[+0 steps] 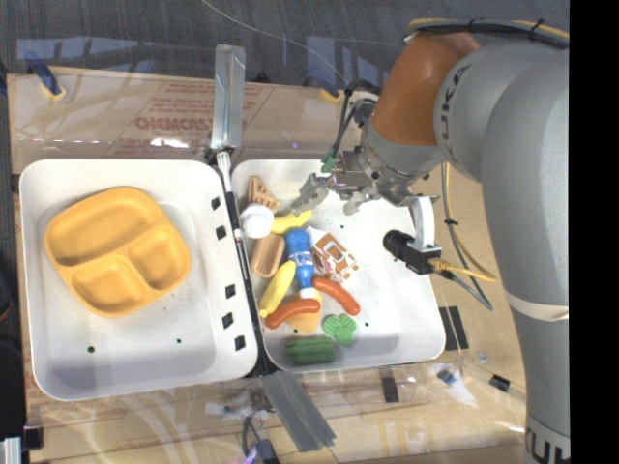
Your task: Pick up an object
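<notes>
1. Camera view has the arm (503, 162) reaching in from the right, its gripper (324, 189) hanging over the upper part of the right bin (411, 317), just above the pile of toy food.
2. Whether the jaws are spread or pressed together cannot be told from this slant, and nothing shows between them.
3. Pickable things sit packed along the right bin's left side: a white ball (256, 222), a yellow banana (277, 283), a blue bottle (299, 254), an orange-and-white patterned block (334, 256), a red sausage (336, 295), and a green piece (338, 329) near the bottom edge.
4. Over in the left bin (58, 356) lies a yellow divided tray (114, 249), well apart from the gripper.
5. Judged from this, the approach step is in hand, with no grasp made yet.
6. Next move likely calls for settling on one item at the pile's upper end, dropping straight down and closing; the crowding risks a nudge instead of a grip.
7. Faint reddish lettering shows on the clear sheet (174, 119) behind the bins, too blurred to read.
</notes>
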You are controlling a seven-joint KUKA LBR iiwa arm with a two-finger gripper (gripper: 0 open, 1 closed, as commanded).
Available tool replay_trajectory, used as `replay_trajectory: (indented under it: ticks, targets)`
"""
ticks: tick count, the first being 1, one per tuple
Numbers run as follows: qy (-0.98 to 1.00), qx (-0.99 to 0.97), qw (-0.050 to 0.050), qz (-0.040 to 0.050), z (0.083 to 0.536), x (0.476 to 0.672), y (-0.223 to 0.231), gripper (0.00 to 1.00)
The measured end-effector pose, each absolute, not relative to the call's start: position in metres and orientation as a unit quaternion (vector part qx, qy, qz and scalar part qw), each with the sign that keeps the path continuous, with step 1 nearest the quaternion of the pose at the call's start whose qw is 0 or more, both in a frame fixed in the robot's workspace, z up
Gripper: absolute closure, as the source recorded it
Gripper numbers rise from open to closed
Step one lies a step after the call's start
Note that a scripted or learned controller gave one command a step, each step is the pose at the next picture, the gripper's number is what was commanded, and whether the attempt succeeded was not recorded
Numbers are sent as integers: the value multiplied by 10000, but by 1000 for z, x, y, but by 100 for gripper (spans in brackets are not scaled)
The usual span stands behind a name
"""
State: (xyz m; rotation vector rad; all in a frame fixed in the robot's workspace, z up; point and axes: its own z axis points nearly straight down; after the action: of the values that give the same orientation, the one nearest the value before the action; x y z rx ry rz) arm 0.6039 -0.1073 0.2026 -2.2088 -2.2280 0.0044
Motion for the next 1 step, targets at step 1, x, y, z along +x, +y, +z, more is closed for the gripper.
replay_trajectory:
  ticks: [1]
  targets:
    - [-7430, -6693, -41, -28, 306, 626, -108, 0]
